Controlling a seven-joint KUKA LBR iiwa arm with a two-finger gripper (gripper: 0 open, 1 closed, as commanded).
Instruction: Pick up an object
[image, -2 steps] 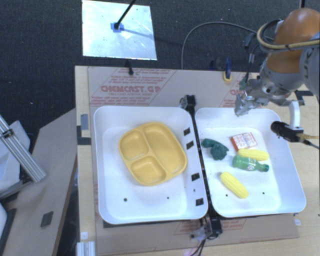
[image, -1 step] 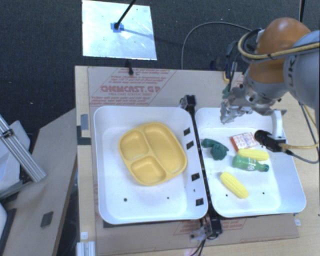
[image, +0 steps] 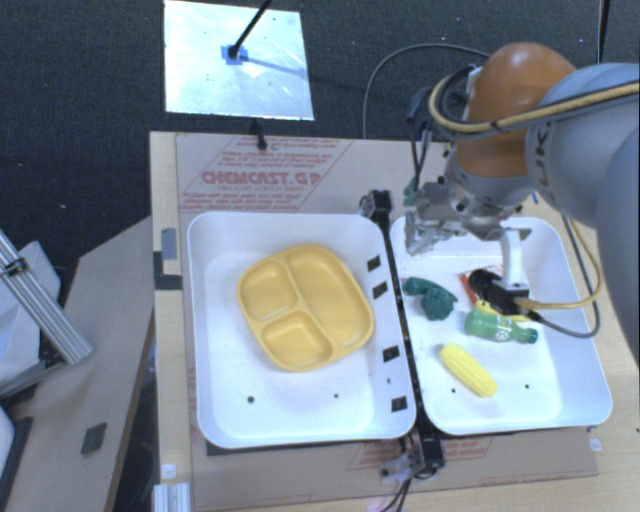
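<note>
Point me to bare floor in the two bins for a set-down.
Left bin: the yellow divided plate fills the middle; bare strip along the near edge below it. Right bin: bare near-right corner beyond the corn. Crowded mid-right: green toy, green bottle, gripper above.

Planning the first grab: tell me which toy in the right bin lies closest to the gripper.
The dark green toy, lying just below the gripper at the bin's left side. The green bottle and yellow corn lie farther toward the front.
</note>
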